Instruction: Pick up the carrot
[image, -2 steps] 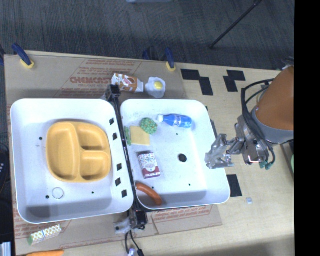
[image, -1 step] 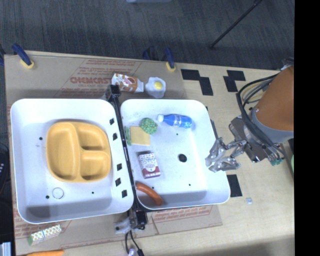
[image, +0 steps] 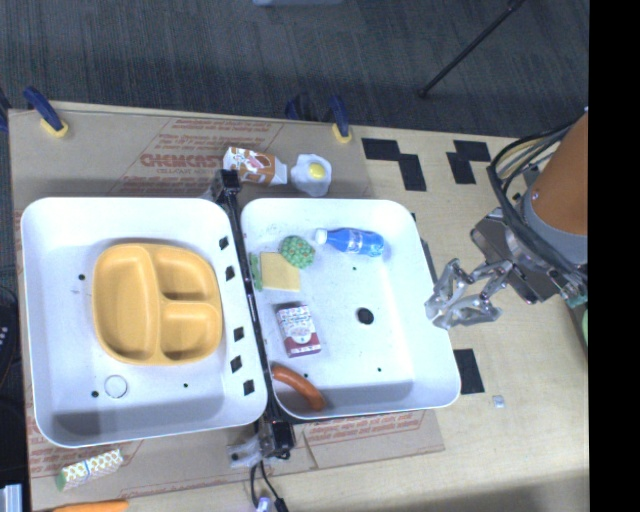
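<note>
Approach step: the arm waits outside the right bin, with the carrot not yet reached.

You are looking down on two shallow white bins side by side on a tan surface (image: 520, 420). The gripper (image: 458, 300) hangs just beyond the right edge of the right bin (image: 425, 350), its metal jaws spread apart with nothing between them — released, as far as the view shows. The carrot (image: 297, 386), an orange curved piece, lies in the near left corner of that bin, against the wall by the divide, well apart from the gripper. Between them sit a small red carton (image: 298, 330) and, farther off, a blue bottle (image: 352, 241). The left bin holds a yellow divided tray (image: 157, 301). Your next move, by my judgement, calls for travel left and nearward across the bin, then a descent — the corner wall leaves the jaws little room.
</note>
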